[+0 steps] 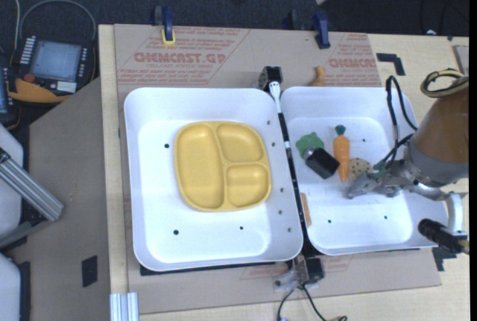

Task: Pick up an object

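Observation:
In the right bin (pixel 387 231) lie an orange toy carrot (pixel 341 150) with a green top, a green leafy toy (pixel 307 141), a black block (pixel 322 162) and a small beige speckled piece (pixel 361 166). My gripper (pixel 358 186) reaches in low from the right, its tip just below the beige piece and right of the carrot's lower end. Whether it touches either one is unclear. The grey arm with its orange band (pixel 446 132) hides the bin's right side.
The left bin (pixel 149 223) holds a yellow divided plate (pixel 222 164) at its middle. A black cable (pixel 393 107) loops over the right bin's far right corner. Clamps and brackets sit along the cardboard bench edge behind the bins.

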{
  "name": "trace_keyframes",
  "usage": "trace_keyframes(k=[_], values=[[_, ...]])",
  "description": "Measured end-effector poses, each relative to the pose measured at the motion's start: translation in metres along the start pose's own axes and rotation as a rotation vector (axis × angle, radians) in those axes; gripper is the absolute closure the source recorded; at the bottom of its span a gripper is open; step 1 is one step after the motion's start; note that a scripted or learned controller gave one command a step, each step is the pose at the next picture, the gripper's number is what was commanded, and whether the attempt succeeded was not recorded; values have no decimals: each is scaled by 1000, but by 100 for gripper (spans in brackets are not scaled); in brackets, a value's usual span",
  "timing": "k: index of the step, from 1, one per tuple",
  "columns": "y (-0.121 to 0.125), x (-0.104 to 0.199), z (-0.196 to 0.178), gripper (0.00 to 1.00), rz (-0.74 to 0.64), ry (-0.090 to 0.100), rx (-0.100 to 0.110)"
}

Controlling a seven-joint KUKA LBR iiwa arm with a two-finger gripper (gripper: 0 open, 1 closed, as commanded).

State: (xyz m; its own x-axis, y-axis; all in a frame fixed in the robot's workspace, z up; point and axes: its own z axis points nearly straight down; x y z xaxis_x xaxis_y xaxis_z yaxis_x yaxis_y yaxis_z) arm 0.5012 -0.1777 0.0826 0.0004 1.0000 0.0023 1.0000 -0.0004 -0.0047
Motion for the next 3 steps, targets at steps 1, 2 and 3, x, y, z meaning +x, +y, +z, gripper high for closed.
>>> trace_keyframes(k=[1,2,3], values=[[1,-1,-12,100,1,-3,-5],[7,7,-59,100,-2,-4,-9],[9,0,-121,100,-2,-6,-12]])
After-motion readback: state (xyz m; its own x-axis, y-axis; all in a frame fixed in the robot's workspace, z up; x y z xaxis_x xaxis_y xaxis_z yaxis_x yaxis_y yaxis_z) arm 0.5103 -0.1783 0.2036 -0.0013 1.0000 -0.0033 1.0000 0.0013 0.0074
